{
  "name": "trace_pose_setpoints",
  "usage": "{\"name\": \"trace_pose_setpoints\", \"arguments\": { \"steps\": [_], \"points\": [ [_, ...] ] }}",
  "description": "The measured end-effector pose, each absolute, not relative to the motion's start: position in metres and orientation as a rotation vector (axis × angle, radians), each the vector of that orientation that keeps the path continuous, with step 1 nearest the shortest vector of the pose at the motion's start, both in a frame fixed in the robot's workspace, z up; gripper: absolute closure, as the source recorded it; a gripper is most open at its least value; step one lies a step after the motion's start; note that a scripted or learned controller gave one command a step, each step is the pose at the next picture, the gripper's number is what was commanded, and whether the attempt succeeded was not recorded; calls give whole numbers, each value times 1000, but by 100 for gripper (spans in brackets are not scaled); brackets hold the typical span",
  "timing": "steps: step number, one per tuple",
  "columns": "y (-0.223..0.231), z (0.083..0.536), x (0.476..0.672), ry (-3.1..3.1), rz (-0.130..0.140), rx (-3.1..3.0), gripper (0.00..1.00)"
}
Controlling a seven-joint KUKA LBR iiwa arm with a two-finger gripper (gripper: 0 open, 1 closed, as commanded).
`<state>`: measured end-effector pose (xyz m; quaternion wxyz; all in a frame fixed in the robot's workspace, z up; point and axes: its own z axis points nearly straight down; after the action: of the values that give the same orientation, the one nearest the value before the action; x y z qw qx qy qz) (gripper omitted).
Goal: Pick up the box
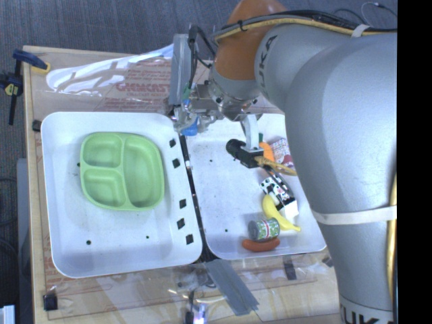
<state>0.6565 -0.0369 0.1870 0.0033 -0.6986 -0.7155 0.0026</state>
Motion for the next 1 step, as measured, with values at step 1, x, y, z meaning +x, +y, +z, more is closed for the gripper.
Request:
{"name": "trace_pose_setpoints", "arguments": {
  "steps": [1],
  "points": [
    [-6,263,658,-2393,4,-2030,100]
  ]
}}
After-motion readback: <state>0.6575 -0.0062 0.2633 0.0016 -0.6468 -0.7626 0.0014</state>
